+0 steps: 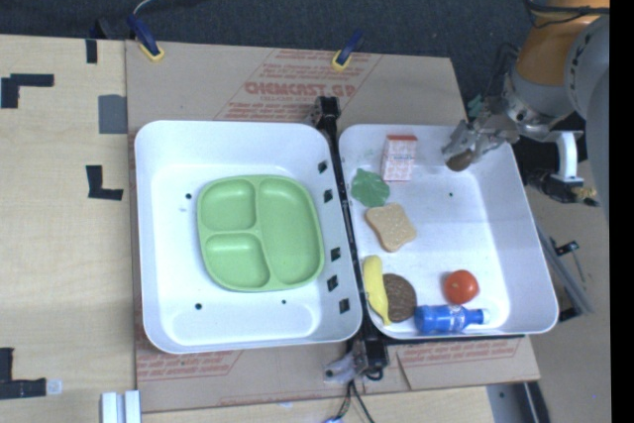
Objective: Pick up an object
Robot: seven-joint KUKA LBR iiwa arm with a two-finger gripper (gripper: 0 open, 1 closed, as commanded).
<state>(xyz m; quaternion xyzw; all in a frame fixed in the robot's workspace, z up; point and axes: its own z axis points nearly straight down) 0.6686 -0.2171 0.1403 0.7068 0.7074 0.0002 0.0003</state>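
Hovering over the far right corner of the right bin (515, 213), the end effector (462, 154) carries nothing visible; whether its fingers stand wide or narrow cannot be told from this slant. The arm (555, 54) enters from the right. Candidate objects lie in the right bin: a small pink-and-white carton (399, 158) nearest the end effector, a green leaf-shaped piece (370, 187) and a bread slice (393, 227) along the inner wall, then a banana (373, 286), a brown disc (399, 296), a blue bottle (448, 318) and a tomato (460, 286) at the near end. The left bin (163, 213) holds 1 green divided plate (261, 233). Judged from this layout, the carton is the shortest reach; a good grasp would centre above it, align the fingers across its narrow side, and descend vertically, keeping off the bin wall.
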